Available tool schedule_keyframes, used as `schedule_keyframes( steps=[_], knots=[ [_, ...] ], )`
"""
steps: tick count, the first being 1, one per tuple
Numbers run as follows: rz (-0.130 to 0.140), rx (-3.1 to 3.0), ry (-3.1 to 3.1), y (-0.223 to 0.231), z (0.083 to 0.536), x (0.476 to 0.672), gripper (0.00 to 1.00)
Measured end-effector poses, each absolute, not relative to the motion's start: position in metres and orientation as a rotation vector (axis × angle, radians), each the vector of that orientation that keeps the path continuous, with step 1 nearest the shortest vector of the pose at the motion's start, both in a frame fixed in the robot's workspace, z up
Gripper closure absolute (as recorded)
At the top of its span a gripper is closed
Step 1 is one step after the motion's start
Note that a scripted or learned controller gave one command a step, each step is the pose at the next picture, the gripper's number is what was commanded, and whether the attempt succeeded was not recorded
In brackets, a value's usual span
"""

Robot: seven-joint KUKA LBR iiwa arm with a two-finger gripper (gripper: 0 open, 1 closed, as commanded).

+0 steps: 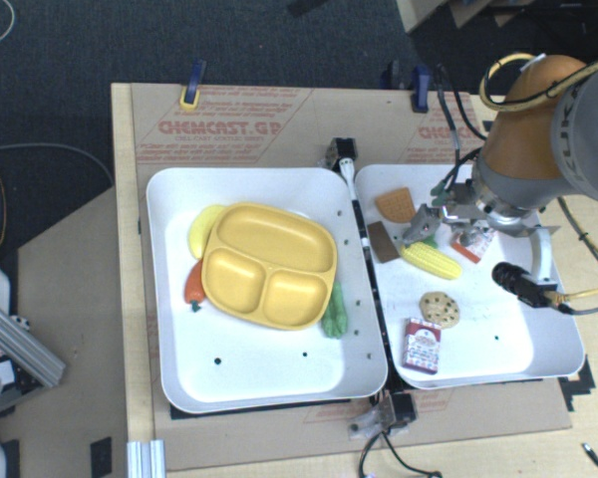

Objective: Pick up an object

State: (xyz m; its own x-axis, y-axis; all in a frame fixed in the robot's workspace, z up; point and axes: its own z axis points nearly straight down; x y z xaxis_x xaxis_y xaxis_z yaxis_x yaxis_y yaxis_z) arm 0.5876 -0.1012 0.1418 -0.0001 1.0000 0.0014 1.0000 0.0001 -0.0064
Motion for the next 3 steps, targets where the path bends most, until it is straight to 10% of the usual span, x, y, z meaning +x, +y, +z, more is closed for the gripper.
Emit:
schedule_keyframes(
  steps=[1, 2, 3],
  knots=[
    [0.002, -2.221, -2.218, -0.101, 0.090, 0.587, 0.00],
    [-0.003, -2.225, -2.221, -0.101, 0.103, 0.589, 1.00],
    [-0.005, -2.224, -2.226, -0.101, 0.146, 0.590, 1.00]
  ],
)
